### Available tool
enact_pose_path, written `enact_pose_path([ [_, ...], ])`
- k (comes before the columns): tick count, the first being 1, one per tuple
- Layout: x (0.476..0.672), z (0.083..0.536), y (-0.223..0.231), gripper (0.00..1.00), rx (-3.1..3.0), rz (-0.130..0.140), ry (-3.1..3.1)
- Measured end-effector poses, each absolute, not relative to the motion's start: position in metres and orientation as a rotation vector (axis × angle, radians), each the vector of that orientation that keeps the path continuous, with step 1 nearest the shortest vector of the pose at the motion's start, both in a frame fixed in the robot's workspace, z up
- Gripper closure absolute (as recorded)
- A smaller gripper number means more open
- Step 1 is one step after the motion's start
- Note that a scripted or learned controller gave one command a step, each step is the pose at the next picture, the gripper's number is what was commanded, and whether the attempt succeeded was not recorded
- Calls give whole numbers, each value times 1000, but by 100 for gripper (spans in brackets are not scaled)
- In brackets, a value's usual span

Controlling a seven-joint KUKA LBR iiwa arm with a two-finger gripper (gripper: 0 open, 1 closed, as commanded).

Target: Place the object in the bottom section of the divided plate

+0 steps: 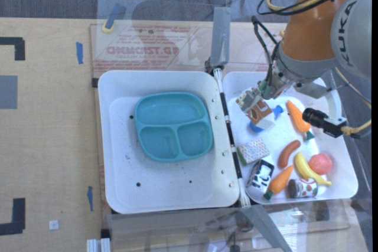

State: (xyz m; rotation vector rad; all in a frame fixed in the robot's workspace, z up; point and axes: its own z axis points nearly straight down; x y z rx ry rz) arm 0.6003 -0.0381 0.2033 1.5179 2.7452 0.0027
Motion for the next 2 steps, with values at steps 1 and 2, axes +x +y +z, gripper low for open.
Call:
enact_pose_path([
  [1,607,215,44,100,1637,3,2678],
  [2,607,216,44,0,1635,3,2678],
])
